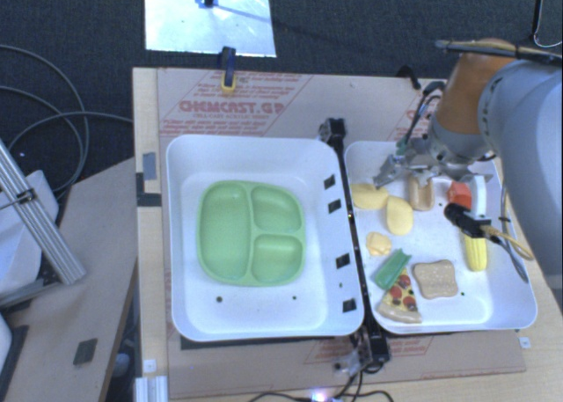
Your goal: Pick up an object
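Note:
My gripper [403, 178] hangs low over the back of the right bin [510, 308], open, and I see nothing held between its fingers. A tan bread-like piece [420, 195] lies right under its right-hand finger. A pale yellow lump [369, 196] sits just below the left-hand fingertip, and a second yellow lump [398, 215] lies beside it. An orange-red piece [459, 193] rests to the gripper's right.
Nearer the front of the right bin lie a small yellow piece [379, 243], a green strip [391, 268], a pizza slice [398, 297], a toast slice [435, 279] and a corn cob [476, 253]. The left bin [189, 303] holds a green divided plate [251, 233].

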Controlling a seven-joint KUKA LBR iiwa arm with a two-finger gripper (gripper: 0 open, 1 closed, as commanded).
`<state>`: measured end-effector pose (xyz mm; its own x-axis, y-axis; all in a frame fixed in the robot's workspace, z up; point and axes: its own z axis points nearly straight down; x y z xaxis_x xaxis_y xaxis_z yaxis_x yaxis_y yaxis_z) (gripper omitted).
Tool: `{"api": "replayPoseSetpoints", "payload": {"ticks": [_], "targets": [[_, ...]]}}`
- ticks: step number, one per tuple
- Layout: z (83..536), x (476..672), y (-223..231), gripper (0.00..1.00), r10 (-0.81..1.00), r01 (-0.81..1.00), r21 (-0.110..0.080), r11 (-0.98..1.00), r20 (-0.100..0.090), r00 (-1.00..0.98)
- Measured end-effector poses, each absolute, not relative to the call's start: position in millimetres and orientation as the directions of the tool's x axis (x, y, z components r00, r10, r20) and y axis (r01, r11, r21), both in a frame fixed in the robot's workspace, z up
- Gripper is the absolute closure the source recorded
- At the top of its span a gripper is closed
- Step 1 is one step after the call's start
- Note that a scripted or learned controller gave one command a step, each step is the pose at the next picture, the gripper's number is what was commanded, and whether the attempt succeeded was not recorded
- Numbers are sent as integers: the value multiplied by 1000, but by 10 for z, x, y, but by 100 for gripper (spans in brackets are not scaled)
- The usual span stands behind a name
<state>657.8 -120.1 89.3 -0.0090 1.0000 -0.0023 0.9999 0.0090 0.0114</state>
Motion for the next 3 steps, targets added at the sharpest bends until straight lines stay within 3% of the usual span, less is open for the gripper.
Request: {"api": "replayPoseSetpoints", "payload": {"ticks": [1, 2, 3], "targets": [[905, 5799, -1554, 0, 1000, 1000, 14, -1, -6, 1], [901, 5923, -816, 0, 1000, 1000, 17, 9, -4, -9], [1475, 5974, -1803, 0, 1000, 1000, 9, -6, -8, 6]]}}
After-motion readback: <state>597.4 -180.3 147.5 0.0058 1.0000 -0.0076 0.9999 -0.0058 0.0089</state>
